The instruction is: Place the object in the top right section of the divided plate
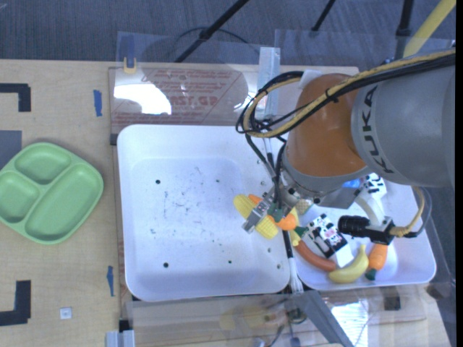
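The green divided plate [48,191] lies on the wooden bench at the far left, outside the bins, with nothing in its sections. A yellow toy corn cob [247,206] lies at the right edge of the left bin [181,194]. My gripper [263,215] is down on the cob's middle, so yellow shows on both sides of it. The fingers [252,223] look closed across the cob. An orange piece [287,221] sits just right of the gripper.
The right bin [416,266] holds a banana [349,270], a carrot [377,256], a red sausage [317,258] and a black-and-white toy [325,235]. The arm's bulky grey and orange body [340,132] hangs over the wall between the bins. Cables loop above it.
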{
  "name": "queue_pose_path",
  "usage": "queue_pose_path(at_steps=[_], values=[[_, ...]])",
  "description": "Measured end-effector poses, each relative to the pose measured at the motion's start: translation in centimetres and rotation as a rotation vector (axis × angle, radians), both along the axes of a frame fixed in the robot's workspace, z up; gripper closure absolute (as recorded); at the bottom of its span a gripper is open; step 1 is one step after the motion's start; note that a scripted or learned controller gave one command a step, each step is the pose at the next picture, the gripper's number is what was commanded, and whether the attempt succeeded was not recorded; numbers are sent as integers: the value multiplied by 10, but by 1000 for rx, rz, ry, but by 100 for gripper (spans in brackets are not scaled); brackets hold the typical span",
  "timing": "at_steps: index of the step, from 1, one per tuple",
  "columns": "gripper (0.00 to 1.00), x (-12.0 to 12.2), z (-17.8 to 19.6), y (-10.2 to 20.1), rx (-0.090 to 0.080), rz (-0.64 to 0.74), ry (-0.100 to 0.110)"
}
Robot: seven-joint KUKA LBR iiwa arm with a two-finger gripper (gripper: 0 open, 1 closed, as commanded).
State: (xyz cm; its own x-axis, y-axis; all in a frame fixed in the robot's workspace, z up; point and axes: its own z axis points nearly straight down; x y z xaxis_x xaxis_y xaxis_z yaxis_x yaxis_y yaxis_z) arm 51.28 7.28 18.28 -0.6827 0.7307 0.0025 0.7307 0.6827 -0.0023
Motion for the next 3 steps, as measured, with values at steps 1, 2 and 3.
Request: queue_pose_path(at_steps=[1, 2, 3], values=[[100, 29, 0, 11, 0, 22, -3], [100, 21, -20, 58, -3, -452, 0], [0, 21, -20, 58, -3, -452, 0]])
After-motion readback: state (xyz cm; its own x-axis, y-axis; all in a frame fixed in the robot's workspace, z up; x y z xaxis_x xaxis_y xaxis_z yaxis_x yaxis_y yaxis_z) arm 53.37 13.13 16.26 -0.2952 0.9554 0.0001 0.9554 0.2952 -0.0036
